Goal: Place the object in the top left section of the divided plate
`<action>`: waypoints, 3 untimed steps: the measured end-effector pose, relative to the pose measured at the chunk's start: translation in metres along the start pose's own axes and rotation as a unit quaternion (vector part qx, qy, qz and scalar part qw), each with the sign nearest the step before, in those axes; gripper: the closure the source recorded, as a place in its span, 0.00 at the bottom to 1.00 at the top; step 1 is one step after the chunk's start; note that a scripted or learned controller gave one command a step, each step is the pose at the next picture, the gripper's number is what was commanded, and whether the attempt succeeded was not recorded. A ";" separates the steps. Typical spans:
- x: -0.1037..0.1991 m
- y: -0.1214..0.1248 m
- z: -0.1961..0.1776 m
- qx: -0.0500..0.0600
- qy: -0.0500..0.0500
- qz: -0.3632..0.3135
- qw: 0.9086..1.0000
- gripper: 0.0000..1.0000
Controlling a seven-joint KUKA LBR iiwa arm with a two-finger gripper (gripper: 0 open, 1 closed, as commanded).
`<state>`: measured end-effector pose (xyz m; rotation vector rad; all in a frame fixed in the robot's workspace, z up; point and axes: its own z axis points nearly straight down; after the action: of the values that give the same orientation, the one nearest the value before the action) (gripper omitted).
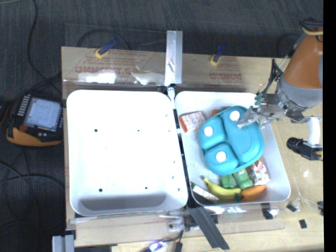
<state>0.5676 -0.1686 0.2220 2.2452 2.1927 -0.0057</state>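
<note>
Starting at the left, we see the left bin (pixel 123 151) bare and white, well apart from anything the task concerns; moving rightward across the divider we reach the right bin (pixel 281 180), where the clutter sits. A small red-and-white packet (pixel 191 121) lies near its upper left; just beside it the blue divided plate (pixel 231 140) rests tilted, its three compartments facing up, two of them marked by white spots. Below the plate, along the bin's near edge, lie a banana (pixel 220 189), some green items (pixel 236 180) and an orange piece (pixel 253 192), partly tucked under the plate's lower rim.

Further right, the gripper (pixel 251 117) hangs over the plate's upper right edge, the arm reaching in from the right; we cannot tell how far apart its fingers stand, and we see nothing we could call held between them. Which object is meant for placing we cannot say.

The relation that matters, as we judge it: the plate's top left section (pixel 211 131) lies to the left of the gripper and slightly lower in the view, across the plate's upper compartment; so the coming move would run leftward over the plate.
</note>
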 end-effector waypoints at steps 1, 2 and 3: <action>-0.022 -0.045 0.079 -0.031 -0.006 0.092 0.995 1.00; -0.012 -0.036 0.096 -0.027 0.000 0.190 0.981 1.00; 0.041 0.038 0.066 0.001 0.000 0.053 0.999 1.00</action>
<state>0.6065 -0.1286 0.1553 2.3599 2.0701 -0.0081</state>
